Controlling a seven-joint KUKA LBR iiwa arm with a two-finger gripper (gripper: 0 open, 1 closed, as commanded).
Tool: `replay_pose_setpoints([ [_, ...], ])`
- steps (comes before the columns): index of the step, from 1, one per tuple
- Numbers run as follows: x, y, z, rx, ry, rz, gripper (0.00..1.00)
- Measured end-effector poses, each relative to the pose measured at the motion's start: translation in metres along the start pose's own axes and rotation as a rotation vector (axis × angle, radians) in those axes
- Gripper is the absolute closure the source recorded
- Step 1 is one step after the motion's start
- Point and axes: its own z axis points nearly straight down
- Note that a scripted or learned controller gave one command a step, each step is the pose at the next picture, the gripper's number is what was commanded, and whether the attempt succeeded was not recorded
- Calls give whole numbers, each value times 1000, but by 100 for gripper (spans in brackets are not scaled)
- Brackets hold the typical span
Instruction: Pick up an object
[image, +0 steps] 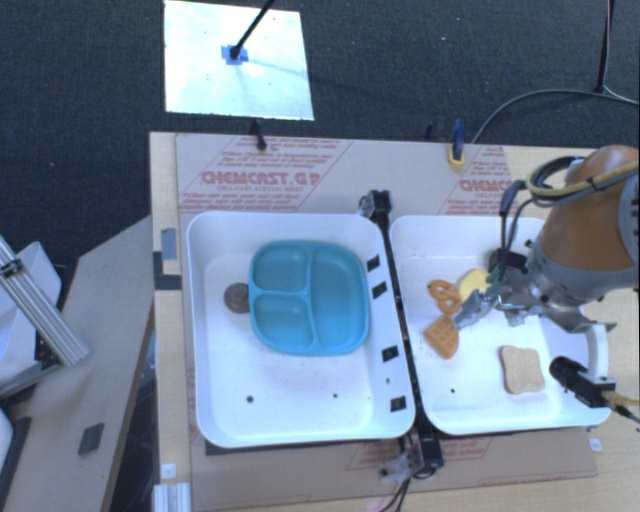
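Several small food items lie in the right bin (480, 405): a brown pretzel (443, 293), a yellow piece (472, 281), an orange wedge (441, 338) and a slice of toast (521, 369). My gripper (474, 308) hangs low over this bin, just right of the pretzel, above the orange wedge and partly over the yellow piece. The toast lies apart, below and to its right. I see nothing held in the gripper.
The left bin (205, 345) holds a blue divided plate (305, 297) with a small brown disc (237, 297) at its left. A black divider (385, 300) runs between the bins. The grey and orange arm (590, 235) covers the right bin's far right side.
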Motion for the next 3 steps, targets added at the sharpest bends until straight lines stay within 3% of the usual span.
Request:
replay_pose_setpoints([
  [1, 0, 3, -6, -13, -2, -3, 0],
  [2, 2, 3, 57, -7, -1, 0, 0],
  [3, 2, 4, 97, -11, -1, 1, 0],
])
